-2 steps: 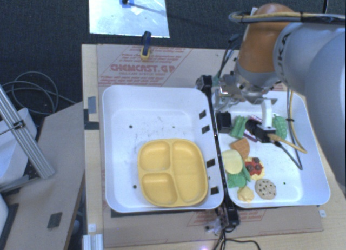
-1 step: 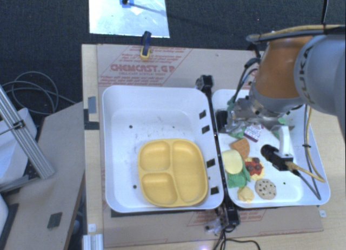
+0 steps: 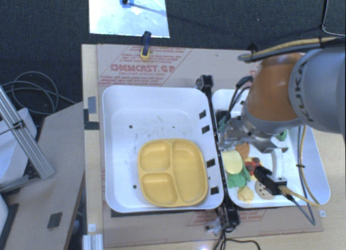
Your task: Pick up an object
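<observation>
The arm (image 3: 281, 89) reaches in low over the right bin (image 3: 319, 189) – its wrist hides the gripper and some of the small toys (image 3: 238, 168) piled there

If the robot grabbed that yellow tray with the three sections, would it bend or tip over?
The tray looks like moulded plastic, so probably stiff and light. It lies flat and wide in the left bin, so it is unlikely to roll, though its smooth rim might slip.
</observation>
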